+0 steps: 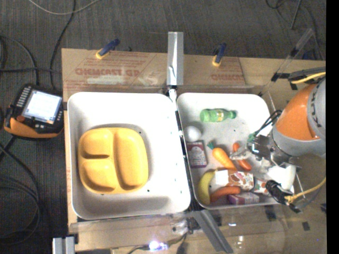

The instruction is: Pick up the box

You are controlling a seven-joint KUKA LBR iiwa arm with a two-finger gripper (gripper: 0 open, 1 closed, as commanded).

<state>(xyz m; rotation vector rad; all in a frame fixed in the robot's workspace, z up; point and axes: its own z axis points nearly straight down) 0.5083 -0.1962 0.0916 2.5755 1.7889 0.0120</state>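
Observation:
A small dark red box (pixel 196 154) with a pale label lies flat near the left wall of the right bin (pixel 265 106). A low purple box (pixel 244 198) rests against that bin's front wall. My gripper (pixel 253 148) hangs over the right side of the bin, just right of an orange carrot (pixel 223 158) and well to the right of the dark red box. The arm's orange band (pixel 301 121) sits above it and hides the bin's right edge. Nothing shows held in the gripper.
The right bin also holds a green bottle (pixel 217 115), a white ball (pixel 193 134), a banana (pixel 204 184), a red sausage-like piece (pixel 223 191) and a printed packet (pixel 242 180). A yellow divided plate (pixel 113 159) lies in the left bin (pixel 74 110). A pendant (pixel 36 111) sits far left.

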